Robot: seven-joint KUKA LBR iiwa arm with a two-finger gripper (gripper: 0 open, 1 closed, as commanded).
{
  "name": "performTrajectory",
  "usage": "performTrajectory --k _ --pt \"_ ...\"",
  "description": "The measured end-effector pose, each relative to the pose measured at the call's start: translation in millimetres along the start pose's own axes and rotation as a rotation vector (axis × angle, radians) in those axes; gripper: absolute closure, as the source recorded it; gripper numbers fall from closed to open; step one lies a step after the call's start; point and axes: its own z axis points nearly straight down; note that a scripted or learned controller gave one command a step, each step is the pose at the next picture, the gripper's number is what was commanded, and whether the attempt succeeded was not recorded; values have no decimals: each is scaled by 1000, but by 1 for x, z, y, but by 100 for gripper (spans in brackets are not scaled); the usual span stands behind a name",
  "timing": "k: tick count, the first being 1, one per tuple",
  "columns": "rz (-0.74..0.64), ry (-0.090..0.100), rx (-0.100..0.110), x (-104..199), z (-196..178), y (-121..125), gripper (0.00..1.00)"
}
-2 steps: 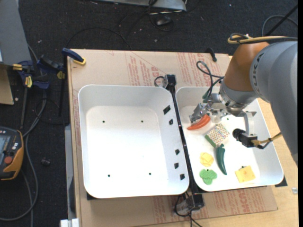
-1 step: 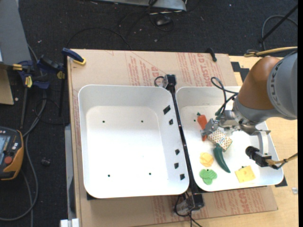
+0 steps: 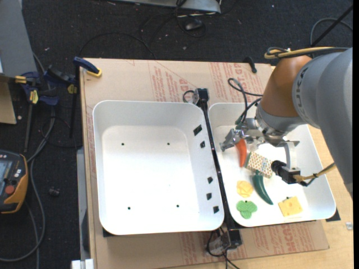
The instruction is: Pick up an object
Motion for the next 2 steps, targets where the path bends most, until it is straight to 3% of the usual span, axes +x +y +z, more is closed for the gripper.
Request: performTrajectory --k 1,2 --pt "4 -1 0 -2 -10 -1 100" --pt "4 -1 0 -2 -10 -1 0"
